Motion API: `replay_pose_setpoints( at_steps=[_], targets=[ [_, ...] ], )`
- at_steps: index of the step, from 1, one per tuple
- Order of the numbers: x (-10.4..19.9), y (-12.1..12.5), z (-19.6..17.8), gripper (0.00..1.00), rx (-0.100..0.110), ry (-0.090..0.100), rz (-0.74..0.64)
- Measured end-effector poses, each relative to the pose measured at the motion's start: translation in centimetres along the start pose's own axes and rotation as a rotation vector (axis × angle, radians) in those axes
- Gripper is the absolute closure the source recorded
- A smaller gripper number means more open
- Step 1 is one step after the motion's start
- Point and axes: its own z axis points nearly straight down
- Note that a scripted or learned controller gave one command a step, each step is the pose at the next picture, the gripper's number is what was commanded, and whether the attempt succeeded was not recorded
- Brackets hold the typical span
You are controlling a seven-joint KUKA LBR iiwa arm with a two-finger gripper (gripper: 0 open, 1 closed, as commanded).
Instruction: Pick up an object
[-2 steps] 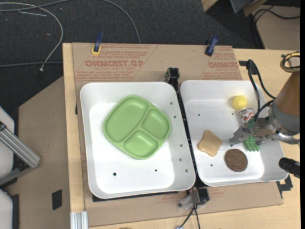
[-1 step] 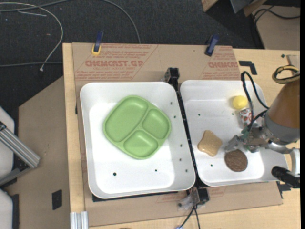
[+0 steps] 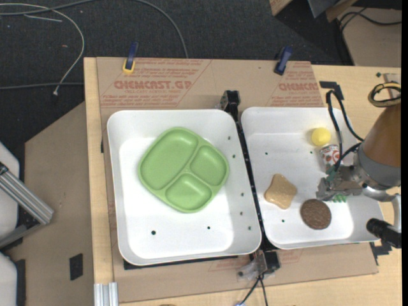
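Brown round cookie [image 3: 315, 213] in right bin [image 3: 287, 234], just below-left of gripper [image 3: 335, 189]; tan star-shaped piece [image 3: 280, 192] beside it, yellow ball [image 3: 320, 136] and small can [image 3: 329, 154] behind. Risk: crowded cluster, descent nudging cookie aside or clipping can. Finger spread: cannot tell; nothing visibly held.

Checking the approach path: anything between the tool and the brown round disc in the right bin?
Nothing visible. The tool sits in the right bin, just above the brown disc. The tan piece lies to the view's left, and the yellow ball and small can sit farther back.
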Motion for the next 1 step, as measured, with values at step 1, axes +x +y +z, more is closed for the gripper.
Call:
replay_pose_setpoints(
  at_steps=[1],
  targets=[
    [0.14, 0.14, -6.42, 1.00, -0.007, -0.004, -0.002]
  ],
)
